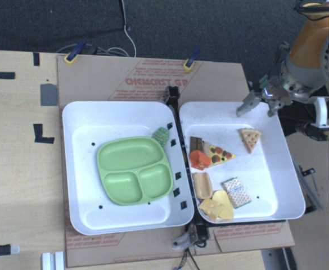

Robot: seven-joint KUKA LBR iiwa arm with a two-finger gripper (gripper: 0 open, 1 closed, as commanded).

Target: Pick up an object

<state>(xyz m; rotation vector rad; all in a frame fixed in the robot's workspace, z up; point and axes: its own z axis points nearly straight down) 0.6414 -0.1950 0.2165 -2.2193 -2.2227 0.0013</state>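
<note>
Tan wedge-shaped toy cracker (pixel 249 139), upper right of frame in right-hand white bin (pixel 282 151): probably light, stiff, smooth plastic; best pinched across its narrow flat sides. Two-finger gripper (pixel 257 103) just above it, spread open, gripping nothing.

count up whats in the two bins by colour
green: 2, the divided plate and a small broccoli piece
yellow or tan: 3, cracker wedge, bread roll, cheese
red or orange: 2, tomato, pizza slice
brown: 1, chocolate bar
patterned: 1, packet
total: 9
</note>
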